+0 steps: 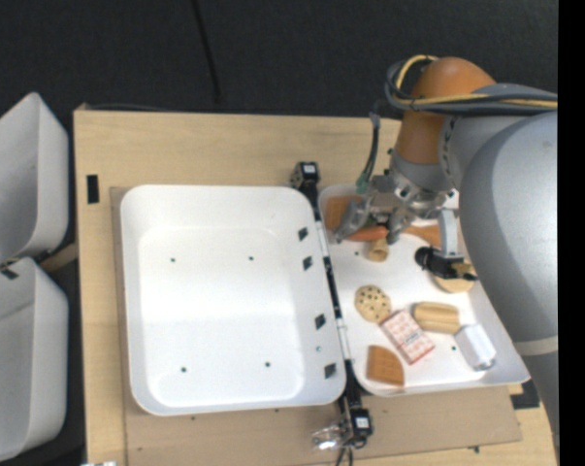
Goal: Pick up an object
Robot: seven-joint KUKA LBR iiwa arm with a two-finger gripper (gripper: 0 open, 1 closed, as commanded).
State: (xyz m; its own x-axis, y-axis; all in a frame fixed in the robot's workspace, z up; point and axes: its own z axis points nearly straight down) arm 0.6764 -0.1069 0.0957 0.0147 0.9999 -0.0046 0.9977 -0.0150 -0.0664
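Over right bin (pixel 496 362) | tool (pixel 374 223) just above orange piece (pixel 370 231) | tool's grip: cannot tell

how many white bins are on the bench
2. The left bin takes up the middle of the bench. The right bin sits right beside it, holding the small objects, under the arm.

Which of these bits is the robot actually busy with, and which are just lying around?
Busy with: gripper, right bin, orange piece beneath the gripper.
Lying about: cookie, red-and-white packet, tan roll, orange wedge, left bin.
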